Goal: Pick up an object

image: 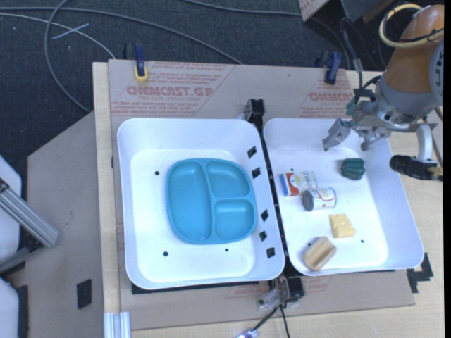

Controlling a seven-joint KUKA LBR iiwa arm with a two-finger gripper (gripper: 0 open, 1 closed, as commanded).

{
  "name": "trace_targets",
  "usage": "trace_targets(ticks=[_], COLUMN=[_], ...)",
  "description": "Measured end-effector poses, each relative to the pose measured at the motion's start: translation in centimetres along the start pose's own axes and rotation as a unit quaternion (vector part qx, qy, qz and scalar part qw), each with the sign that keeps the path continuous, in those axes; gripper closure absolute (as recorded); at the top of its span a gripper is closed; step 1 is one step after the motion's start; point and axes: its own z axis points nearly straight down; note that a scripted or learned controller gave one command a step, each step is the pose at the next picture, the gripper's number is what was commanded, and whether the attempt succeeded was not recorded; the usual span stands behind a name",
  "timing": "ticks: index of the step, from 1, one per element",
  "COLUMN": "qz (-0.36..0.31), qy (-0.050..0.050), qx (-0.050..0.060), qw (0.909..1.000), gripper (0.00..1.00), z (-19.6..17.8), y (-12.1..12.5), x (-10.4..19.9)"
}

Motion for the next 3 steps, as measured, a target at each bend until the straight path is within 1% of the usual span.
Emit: trace_targets(ticks=[1,2,3], qz=[-0.001,-0.001,-0.001], qy=[0.0,-0.001,-0.002], qx=[0.0,-0.005,-0.008], qw=[1.0,1.0,1.0], gripper=[0.0,1.0,1.0], z=[6.4,4.7,-1.4], y=[0.1,0.3,-0.2], x=[0.3,0.2,0.8])
